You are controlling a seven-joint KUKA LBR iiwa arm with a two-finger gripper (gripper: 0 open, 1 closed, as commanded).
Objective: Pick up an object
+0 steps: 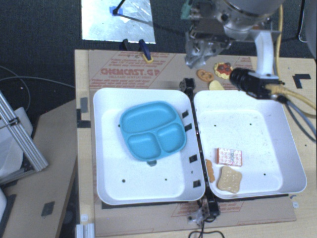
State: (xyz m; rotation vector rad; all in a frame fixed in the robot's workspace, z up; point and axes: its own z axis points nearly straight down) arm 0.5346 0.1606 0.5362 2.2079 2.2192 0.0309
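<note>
Above the bins' far edge, gripper (197,58) hanging, finger state unclear, blue tray (152,130) in left bin (111,182)

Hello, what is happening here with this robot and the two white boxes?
A grey robot arm's claw hangs above the bench behind the bins, holding nothing visible. The left bin holds a blue divided plate. The right bin holds a toast-like piece, a small red-and-white packet and a small brown piece. Nothing is picked yet.

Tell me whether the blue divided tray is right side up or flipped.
Right side up: the blue divided tray lies flat in the left bin, its three compartments facing up.
</note>
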